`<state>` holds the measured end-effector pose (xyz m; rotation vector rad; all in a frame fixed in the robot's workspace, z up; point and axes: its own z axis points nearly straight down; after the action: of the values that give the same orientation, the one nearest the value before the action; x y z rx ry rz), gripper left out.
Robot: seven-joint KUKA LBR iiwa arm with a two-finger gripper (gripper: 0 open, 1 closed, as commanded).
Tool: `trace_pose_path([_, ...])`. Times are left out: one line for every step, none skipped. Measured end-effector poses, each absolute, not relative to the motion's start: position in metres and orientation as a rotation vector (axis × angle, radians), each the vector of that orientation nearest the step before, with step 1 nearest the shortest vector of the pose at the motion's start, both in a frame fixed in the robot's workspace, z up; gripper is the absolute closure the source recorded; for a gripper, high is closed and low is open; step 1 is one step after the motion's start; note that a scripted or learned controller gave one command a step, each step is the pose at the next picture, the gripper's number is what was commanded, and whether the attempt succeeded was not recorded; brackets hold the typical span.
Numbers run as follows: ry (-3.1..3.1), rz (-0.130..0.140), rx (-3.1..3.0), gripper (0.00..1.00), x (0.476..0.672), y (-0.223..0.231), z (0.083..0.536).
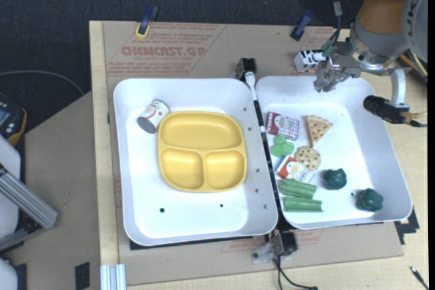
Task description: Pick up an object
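Observation:
My gripper (328, 80) hangs over the far edge of the right bin (387, 146), with nothing visible between its fingers. Below it in that bin lie a pizza slice (317, 127), a red and white packet (282, 125), a cookie (307, 158), a green leafy piece (282, 146), green beans (300, 195) and two dark green lumps (334, 178) (369, 199). The pizza slice is the closest of these to the gripper. The left bin (129, 146) holds a yellow divided plate (202, 150) and a small tipped can (152, 115).
A small black and white toy (310, 58) sits on the cardboard just beyond the right bin, left of the gripper. Blue and yellow clamps (145, 21) (301, 25) hold the board's far edge. A black rail (257, 112) divides the bins.

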<state>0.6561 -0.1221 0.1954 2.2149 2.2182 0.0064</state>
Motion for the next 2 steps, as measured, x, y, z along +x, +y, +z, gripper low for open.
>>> trace_pose_path([2.219, 0.005, 2.216, 1.00, 0.657, -0.122, 0.227])
trace_pose_path([2.227, -0.001, 2.220, 1.00, 0.637, -0.080, 0.235])
